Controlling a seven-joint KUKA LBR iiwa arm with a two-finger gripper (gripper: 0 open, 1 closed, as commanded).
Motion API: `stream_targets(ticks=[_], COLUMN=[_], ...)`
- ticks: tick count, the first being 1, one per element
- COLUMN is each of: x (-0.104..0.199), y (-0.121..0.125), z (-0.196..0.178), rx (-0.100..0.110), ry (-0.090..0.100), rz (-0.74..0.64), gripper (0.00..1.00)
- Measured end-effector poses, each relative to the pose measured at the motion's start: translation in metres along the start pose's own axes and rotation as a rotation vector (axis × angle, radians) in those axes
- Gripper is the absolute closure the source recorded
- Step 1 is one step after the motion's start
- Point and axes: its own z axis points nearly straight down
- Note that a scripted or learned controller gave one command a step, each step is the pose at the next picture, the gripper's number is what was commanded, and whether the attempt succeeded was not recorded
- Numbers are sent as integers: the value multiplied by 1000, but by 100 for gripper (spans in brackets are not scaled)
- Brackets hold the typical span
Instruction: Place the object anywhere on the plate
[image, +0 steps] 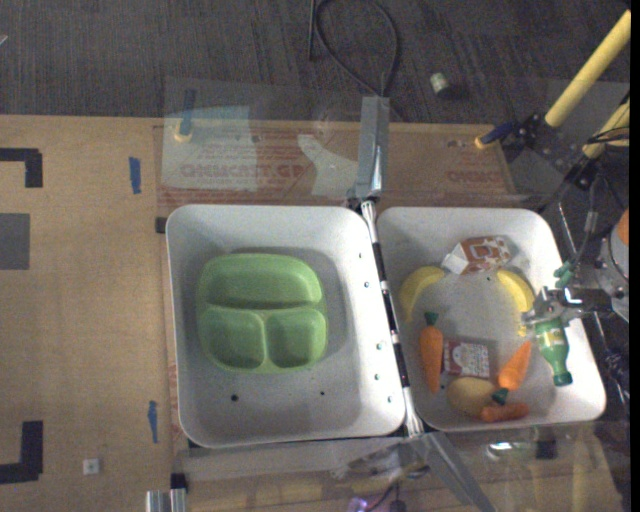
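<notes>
The gripper hangs over the right bin. A bottle lies just below it, carrots to its left. The plate sits well left, in the left bin.

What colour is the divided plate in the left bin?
Light green, all three compartments; the plate shows clearly in the camera view.

Two white bins on a cardboard-covered bench, blue tape marks, black cable on carpet

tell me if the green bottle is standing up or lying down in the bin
Lying down. The green bottle rests on its side on the floor of the right bin, near its right wall, just below the gripper.
</notes>
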Motion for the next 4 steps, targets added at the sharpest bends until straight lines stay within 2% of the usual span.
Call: stream_targets(ticks=[1,2,3,4], x=[30,123,212,259], y=[33,102,163,108], z=[-45,5,22,16], rx=[0,-2,-4,0], ry=[-1,-1,-2,0], rz=[-34,-329,-712,-949], gripper=[100,100,100,100])
